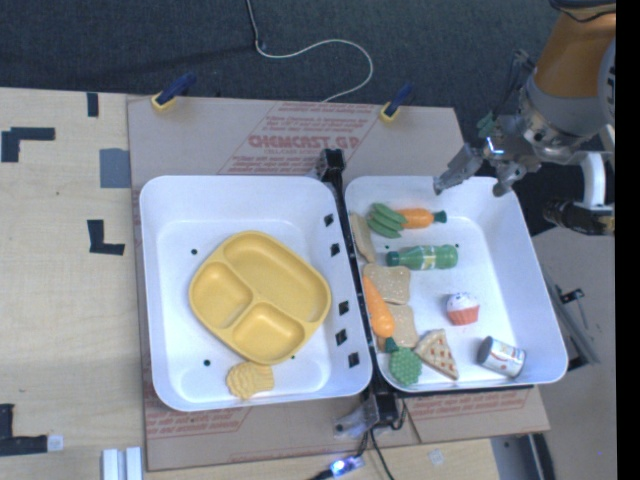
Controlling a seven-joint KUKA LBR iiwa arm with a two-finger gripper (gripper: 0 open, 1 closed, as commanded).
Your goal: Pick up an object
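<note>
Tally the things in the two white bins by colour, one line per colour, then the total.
Yellow: 2, tray and small piece
Orange: 2, carrots
Green: 2, bottle, broccoli
Tan: 3, bread, pizza slice
Red-white: 1, cupcake
Silver: 1, can
Total: 11

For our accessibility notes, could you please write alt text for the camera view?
A grey and orange robot arm holds its open gripper above the back rim of the right bin, which holds toy food: carrots, a green bottle, a cupcake, a pizza slice and a can. The left bin holds a yellow tray and a cookie.
</note>
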